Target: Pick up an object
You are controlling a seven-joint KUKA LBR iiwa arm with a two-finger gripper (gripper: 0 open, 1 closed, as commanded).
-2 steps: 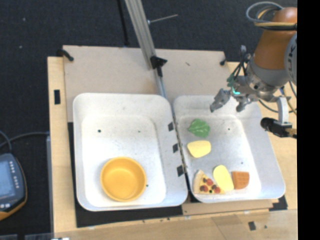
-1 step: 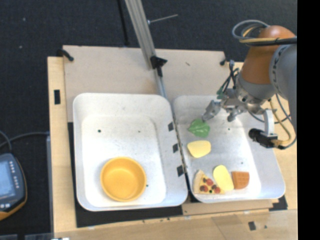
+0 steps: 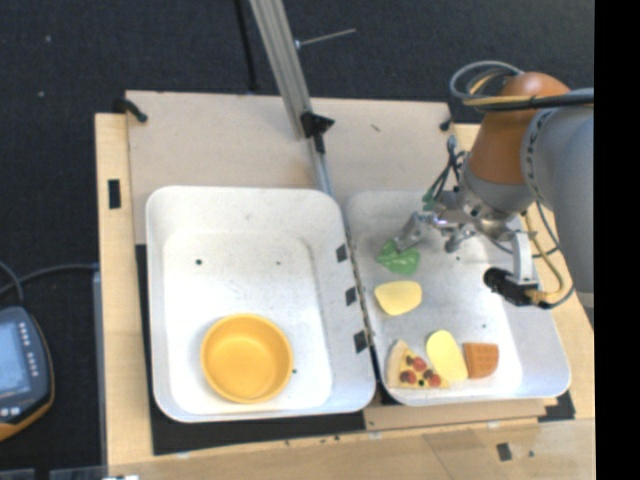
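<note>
The gripper is hanging low over the right bin, reaching leftward, and its tip is sitting right above the green piece, seemingly touching its top edge. I cannot tell how the jaws are standing. A pale yellow piece is lying just below the green one. A yellow bowl is resting in the left bin.

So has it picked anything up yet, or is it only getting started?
Nothing looks lifted yet. The gripper is down in the right bin, right at the green piece, which lies on the bin floor. Whether it has a grip I cannot tell. The pale yellow piece, the pizza slice and the orange block lie untouched. The lift itself remains.
</note>
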